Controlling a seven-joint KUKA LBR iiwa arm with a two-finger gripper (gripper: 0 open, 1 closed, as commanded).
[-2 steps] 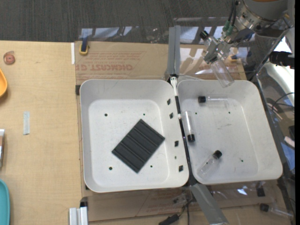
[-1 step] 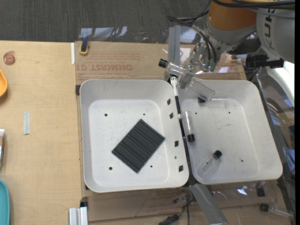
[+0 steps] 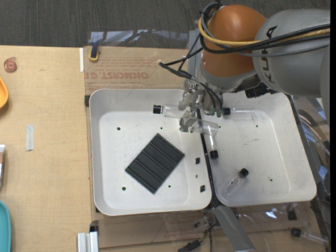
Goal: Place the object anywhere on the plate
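- The surface [image 3: 42,114] at the left is bare wood with a few small bits on it; an orange shape and a teal one are cut off by the left edge, so I cannot say what they are.
- The plate [image 3: 155,162], a dark ribbed rectangle, lies tilted on the floor of the left bin [image 3: 105,193], with nothing on it.
- The tool [image 3: 190,121] hangs over the rim shared by the two bins, near the far side, well apart from the plate. Cables and metal crowd it, so I cannot tell how it is set or whether it carries anything.
- Small clear vials lie about: one with a black cap [image 3: 165,109] just left of the tool, others beside it, and one [image 3: 235,179] on the floor of the right bin [image 3: 294,188]. Which is the object is unclear.
- My judgement: the task is at the pickup or early carry. The next move calls for a sure hold on a vial, then travel leftward and toward the near side to the plate.
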